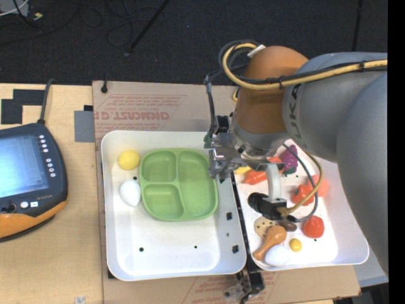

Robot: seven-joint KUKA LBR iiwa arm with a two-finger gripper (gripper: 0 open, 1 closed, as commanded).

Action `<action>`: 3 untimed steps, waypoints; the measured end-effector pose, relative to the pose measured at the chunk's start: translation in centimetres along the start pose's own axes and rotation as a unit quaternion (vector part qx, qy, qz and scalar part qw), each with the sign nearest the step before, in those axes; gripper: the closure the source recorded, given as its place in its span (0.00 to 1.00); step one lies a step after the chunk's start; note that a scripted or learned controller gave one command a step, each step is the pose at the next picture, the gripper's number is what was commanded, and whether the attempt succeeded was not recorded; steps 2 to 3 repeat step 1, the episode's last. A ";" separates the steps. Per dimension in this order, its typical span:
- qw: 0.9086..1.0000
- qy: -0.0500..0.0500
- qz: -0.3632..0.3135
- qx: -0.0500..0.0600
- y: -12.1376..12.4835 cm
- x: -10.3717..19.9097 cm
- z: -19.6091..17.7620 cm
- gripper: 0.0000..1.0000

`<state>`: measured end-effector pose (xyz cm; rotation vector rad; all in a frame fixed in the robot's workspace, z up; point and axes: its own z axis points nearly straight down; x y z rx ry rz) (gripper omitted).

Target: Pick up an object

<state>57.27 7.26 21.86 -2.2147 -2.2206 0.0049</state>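
Gripper (pixel 219 160) sits low over the seam between the two bins, at the far end of the divider, right at the right-hand rim of the green divided plate (pixel 174 185). From my feed the wrist and the grey arm (pixel 335 113) cover it from above, so I cannot tell how far open it is, and I see nothing I could call held. No object visibly lifted. The nearest pickable thing is the plate, which lies flat in the left bin (pixel 164 258) with its right edge just beside the gripper, maybe under it; I can't tell if they touch. On the plate's left side are a yellow ball (pixel 128 159) and, nearer the camera, a white egg (pixel 130 193); both touch or nearly touch the plate rim and are well apart from the gripper. On the other side, in the right bin (pixel 345 249), an orange piece (pixel 256 177) lies just to the right of the gripper, near but apart. Purple grapes (pixel 289 159) are further right, partly under the wrist. The rest of the right bin's clutter is toward the near edge, away from the gripper: red tomato (pixel 313 227), drumstick (pixel 272 237), a second white egg (pixel 277 254) touching the drumstick, and a small yellow ball (pixel 295 245) beside them. Both bins rest on cardboard (pixel 145 109); a teach pendant (pixel 25 170) lies off to the left, well apart from everything.
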 end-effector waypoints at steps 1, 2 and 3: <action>1.000 -0.001 0.001 -0.002 0.2 0.5 -1.9 1.00; 1.000 -0.001 0.001 -0.002 0.2 0.5 -1.9 1.00; 1.000 -0.001 0.001 -0.002 0.2 0.5 -1.9 1.00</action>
